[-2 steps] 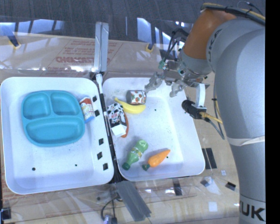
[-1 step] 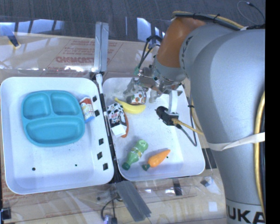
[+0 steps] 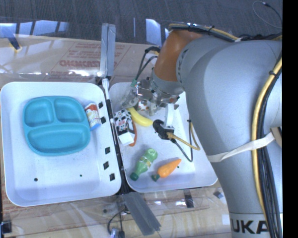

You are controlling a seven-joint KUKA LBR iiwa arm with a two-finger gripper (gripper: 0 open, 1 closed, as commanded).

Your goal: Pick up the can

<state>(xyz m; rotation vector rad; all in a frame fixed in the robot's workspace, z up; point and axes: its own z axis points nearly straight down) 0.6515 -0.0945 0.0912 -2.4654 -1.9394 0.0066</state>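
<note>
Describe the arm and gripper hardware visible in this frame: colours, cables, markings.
The arm is bulky, rounded and grey, with an orange band above the wrist. Yellow and black cables run along its right side, and a pale strap crosses the body. White letters "UKA" show near its base. The gripper is a small metallic assembly with thin wires leading into it.

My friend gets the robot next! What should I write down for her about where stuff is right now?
Hand: low over the top of the right white bin, beside the yellow banana; its grip is too blurred to judge.
Can: the small red-and-white can lies in the left white bin, against the right edge of the blue divided plate.
Done: nothing yet; the can is not picked up.
Left: move the hand across to the left bin, grasp the can, lift it.
</note>
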